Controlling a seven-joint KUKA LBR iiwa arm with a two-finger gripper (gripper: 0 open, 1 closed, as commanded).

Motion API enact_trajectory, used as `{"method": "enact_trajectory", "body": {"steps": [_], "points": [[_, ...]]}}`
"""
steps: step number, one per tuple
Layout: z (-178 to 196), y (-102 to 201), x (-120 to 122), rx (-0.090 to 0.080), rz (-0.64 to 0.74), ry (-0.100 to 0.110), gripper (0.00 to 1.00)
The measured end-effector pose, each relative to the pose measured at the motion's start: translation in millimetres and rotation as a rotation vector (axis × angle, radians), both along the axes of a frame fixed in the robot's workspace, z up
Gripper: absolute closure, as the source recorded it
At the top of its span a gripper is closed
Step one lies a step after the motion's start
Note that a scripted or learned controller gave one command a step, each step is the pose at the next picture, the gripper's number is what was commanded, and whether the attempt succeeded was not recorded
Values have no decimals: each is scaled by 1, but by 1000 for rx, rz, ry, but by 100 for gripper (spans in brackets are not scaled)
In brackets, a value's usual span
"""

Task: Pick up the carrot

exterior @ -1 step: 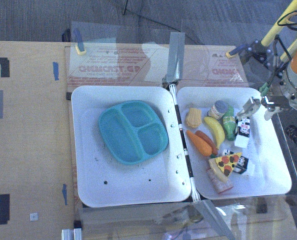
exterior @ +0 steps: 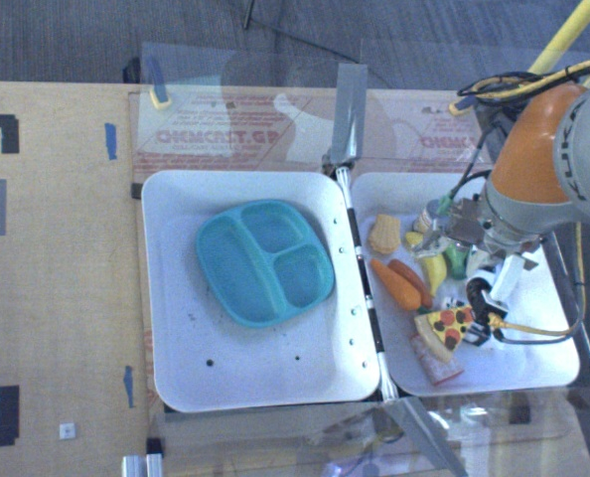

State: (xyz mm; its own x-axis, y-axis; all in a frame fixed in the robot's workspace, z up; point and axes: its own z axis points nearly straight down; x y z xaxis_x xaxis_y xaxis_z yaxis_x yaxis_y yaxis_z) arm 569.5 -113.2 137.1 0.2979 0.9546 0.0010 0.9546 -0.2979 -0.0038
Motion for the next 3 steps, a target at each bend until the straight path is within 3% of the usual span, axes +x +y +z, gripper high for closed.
{"method": "enact_trajectory", "body": {"steps": [1,2,3], "points": [[-43,15,-7,-2,-235,-26,0],[-34,15,-7,-1,-238,-25,100],[47,8,-62,-2,-174,-2,100]]}}
